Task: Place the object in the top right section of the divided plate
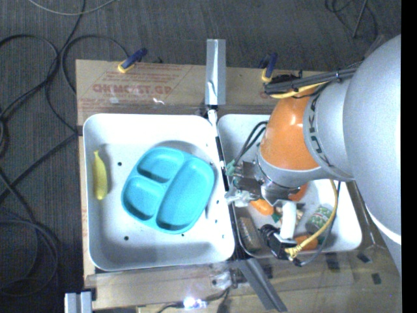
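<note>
While arm (306, 142) overhangs: two bins (94, 240), one plate (169, 188).

Colours as seen from the overhead camera:

- Two bins: left bin (98, 240) and right bin (352, 237), both plain white, no pattern.
- Divided plate (171, 188): uniform light blue, all three sections the same shade.
- Banana (100, 175): yellow.
- Arm (371, 116): pale grey shell; orange band (287, 139) above the wrist.
- Small object (260, 207) under the wrist: orange. A green and white item (319, 218) beside it; detail too small to read.
- Cable (311, 241) at the wrist: yellow-orange.
- Bench board (137, 87): tan cardboard with faded red lettering.
- Clamps (132, 59): blue with yellow.
- Floor (39, 142): dark grey carpet, black cables (19, 109) across it, one white cable (58, 8).
</note>
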Controlling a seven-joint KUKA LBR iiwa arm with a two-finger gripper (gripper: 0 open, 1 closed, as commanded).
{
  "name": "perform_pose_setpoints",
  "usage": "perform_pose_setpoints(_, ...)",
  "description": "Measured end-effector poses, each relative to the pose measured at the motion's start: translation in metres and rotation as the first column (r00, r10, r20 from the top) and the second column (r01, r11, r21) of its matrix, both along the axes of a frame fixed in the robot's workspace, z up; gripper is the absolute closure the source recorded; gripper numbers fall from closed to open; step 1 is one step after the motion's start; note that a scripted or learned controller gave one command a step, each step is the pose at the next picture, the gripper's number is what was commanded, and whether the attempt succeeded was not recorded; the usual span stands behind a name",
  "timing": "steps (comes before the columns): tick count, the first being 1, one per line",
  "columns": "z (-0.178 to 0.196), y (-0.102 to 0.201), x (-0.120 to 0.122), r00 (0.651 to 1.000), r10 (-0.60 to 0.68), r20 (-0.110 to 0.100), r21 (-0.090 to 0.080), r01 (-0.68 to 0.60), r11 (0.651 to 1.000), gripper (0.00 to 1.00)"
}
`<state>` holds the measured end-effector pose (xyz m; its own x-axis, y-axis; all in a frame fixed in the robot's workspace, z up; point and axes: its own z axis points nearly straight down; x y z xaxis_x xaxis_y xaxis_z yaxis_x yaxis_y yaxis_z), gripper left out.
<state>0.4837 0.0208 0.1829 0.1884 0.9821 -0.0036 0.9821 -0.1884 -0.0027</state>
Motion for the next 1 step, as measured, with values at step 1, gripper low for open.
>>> perform_pose_setpoints(1,-0.0499,-0.1208,-0.0012,0.991,-0.134,-0.002,0.0,0.134,0.991,1.0)
